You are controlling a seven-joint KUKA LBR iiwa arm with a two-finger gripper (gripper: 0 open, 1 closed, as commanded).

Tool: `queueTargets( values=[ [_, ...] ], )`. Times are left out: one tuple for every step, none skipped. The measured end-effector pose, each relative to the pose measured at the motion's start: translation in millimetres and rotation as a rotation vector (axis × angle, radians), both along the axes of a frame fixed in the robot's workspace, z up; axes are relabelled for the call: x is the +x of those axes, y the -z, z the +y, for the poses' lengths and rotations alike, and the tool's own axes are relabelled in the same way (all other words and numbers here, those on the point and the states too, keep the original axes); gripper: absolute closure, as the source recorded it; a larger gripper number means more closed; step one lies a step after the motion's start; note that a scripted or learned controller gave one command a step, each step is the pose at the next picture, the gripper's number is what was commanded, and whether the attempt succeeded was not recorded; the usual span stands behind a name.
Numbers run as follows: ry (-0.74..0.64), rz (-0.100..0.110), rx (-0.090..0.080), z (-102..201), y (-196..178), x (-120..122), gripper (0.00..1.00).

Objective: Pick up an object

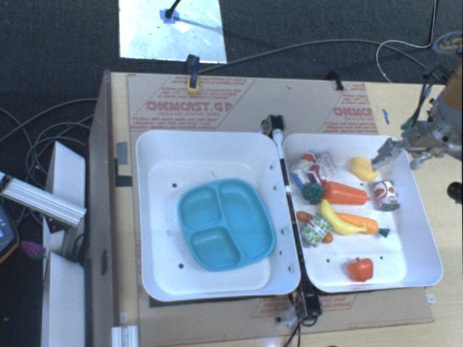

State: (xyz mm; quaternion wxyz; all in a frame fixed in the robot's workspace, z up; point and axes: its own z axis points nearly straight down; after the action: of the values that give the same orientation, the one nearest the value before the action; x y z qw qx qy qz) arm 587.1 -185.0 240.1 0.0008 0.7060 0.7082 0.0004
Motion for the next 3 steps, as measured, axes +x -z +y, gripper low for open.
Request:
queueTargets(
  values=[
    [-0.001,0.003,0.001,51.3,115.2,-10.9,0.0],
    [0.002,0.001,0.001,90.0,155.8,-58.3,0.0],
    [0.001,-0.002,0.001,90.1,145.3,-57.2,1.0]
  ],
)
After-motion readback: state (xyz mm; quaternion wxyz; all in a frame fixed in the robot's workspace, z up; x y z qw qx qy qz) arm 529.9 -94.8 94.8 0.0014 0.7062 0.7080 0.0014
